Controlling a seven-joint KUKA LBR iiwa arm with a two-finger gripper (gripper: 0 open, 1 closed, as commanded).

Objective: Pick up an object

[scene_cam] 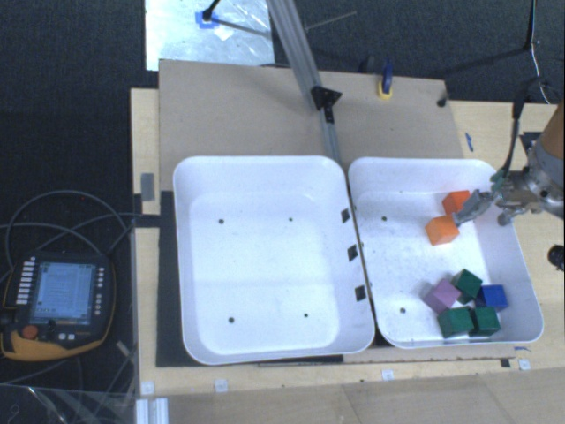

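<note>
Overhead, the gripper [472,207] sat low over the far right part of the right bin [388,179], reaching in from the right edge. Its grey fingers pointed left and down toward two orange blocks. Whether the fingers were spread or closed could not be told: at this size they merged into one grey shape, and no gap was visible. One fingertip appeared to lie between the far orange block [455,201] and the near orange block [441,230], touching or just beside both; contact could not be confirmed. No block was visibly held between the fingers.

Both orange blocks rested on the bin floor, the near one slightly left of the far one. The far block's right side was partly covered by the gripper.

Near right corner of the same bin held a tight cluster: a purple block [439,295], a dark green block [467,283], a blue block [493,297], and two more green blocks [455,322] [485,321] against the near wall. They touched or nearly touched one another; exact contacts were hard to read.

Left bin [265,170] showed bare white floor with small dark dots.

Arm body was cut off by the right frame edge; only the wrist [540,188] and a sliver of orange band [554,132] showed. A teach pendant [58,306] with a lit screen lay on the floor, left of the bench, its cables looping around it.
</note>
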